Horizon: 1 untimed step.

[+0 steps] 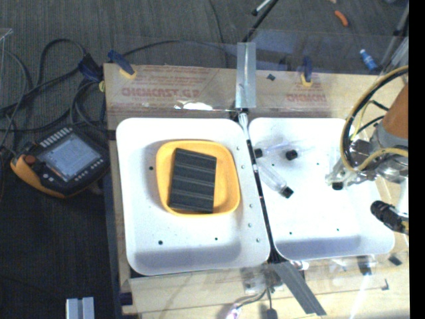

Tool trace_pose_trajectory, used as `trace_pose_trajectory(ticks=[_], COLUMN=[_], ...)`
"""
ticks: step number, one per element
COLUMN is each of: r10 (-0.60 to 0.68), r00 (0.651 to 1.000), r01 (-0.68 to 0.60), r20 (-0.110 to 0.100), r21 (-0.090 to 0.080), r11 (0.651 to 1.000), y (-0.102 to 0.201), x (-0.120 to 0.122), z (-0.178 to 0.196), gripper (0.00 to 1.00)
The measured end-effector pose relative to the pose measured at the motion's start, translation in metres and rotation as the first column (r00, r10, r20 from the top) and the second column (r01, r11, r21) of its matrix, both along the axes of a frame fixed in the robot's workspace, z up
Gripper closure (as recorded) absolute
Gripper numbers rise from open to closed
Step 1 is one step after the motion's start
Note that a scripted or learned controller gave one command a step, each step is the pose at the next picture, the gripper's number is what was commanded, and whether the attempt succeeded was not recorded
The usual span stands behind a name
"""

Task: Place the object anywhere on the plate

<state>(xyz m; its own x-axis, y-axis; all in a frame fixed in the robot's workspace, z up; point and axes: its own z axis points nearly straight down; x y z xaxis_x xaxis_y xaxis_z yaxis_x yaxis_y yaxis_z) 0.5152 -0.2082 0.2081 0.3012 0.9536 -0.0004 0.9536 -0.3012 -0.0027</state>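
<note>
Left bin (143, 244) front rim | dark ridged block (193, 179) rests on yellow plate (162, 171) | my claw (340, 180) over right bin (319, 238), grip unreadable | placing looks finished; next, retreat

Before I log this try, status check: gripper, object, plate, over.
Gripper over right white bin, nothing seen between fingers. Dark ribbed rectangular block lies flat on yellow square plate in left white bin. Nothing in the way.
</note>
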Motion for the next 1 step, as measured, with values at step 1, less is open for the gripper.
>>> trace_pose_trajectory(ticks=[1], r10=[0.0], r00=[1.0], r01=[0.0], r20=[0.0], r21=[0.0], r11=[1.0], y=[0.0], x=[0.0], z=[0.0], gripper=[0.0])
